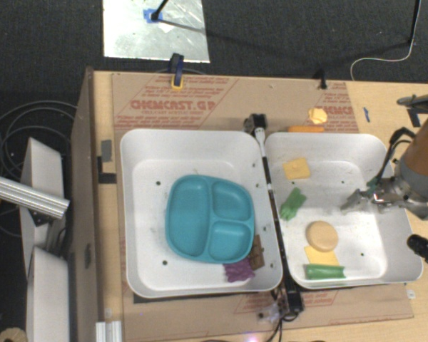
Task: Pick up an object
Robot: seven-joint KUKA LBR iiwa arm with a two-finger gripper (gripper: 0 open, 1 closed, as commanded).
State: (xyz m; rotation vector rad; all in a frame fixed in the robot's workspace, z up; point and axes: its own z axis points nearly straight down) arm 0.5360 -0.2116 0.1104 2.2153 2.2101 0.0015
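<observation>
Hovering over the right side of the right bin (pixel 374 152), the gripper (pixel 357 200) points left from the arm (pixel 421 166) at the scene's right edge; its tips are small and blurry, so whether the jaws are open or closed can't be told, and nothing visible sits between them. Nearest items lie to its left and nearer the camera: a tan round piece (pixel 322 234) sits left and near of the tips, apart from them, resting on or against a yellow flat piece (pixel 324 256). Green stick (pixel 324 271) lies along the near wall, touching the yellow piece's near edge. Green bent piece (pixel 292 204) lies close to the bin's left wall, yellow square (pixel 296 169) farther back from it. Left bin (pixel 139 184) holds a teal divided plate (pixel 210 218), tilted slightly, with a purple lump (pixel 237 270) and a brown piece (pixel 257 256) at its near right corner. Both bins sit on a cardboard sheet (pixel 200 102); an orange item (pixel 306 128) lies just beyond the right bin's far rim.
</observation>
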